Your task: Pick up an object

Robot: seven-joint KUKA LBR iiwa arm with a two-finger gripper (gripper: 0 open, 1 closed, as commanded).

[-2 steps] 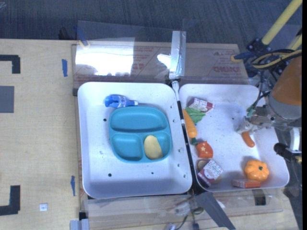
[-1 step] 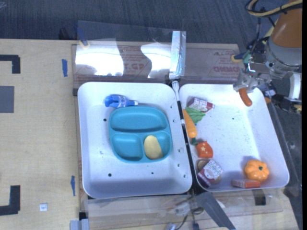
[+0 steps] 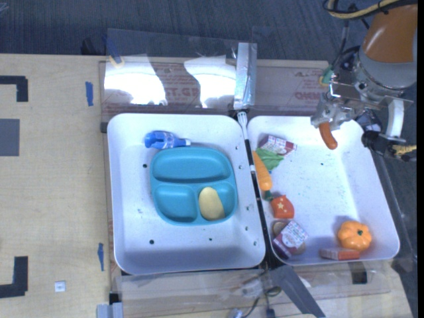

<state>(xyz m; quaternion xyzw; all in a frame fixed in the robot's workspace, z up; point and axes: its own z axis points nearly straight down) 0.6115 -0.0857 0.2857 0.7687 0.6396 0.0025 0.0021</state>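
My gripper (image 3: 329, 121) hangs over the back edge of the right bin (image 3: 344, 177), shut on a small orange-red sausage (image 3: 328, 138) that dangles below the fingers, clear of the bin floor. In the right bin lie a wrapped packet (image 3: 278, 144), a green leaf (image 3: 268, 158), a carrot (image 3: 262, 173), a red strawberry-like fruit (image 3: 283, 207), a second packet (image 3: 291, 237), an orange pumpkin (image 3: 354, 234) and a reddish stick (image 3: 336, 254).
The left bin (image 3: 126, 197) holds a blue divided plate (image 3: 192, 171) with a yellow potato-like piece (image 3: 211, 203) in its lower right compartment, and a blue toy (image 3: 162, 140) behind the plate. A metal divider (image 3: 244, 78) stands behind the bins.
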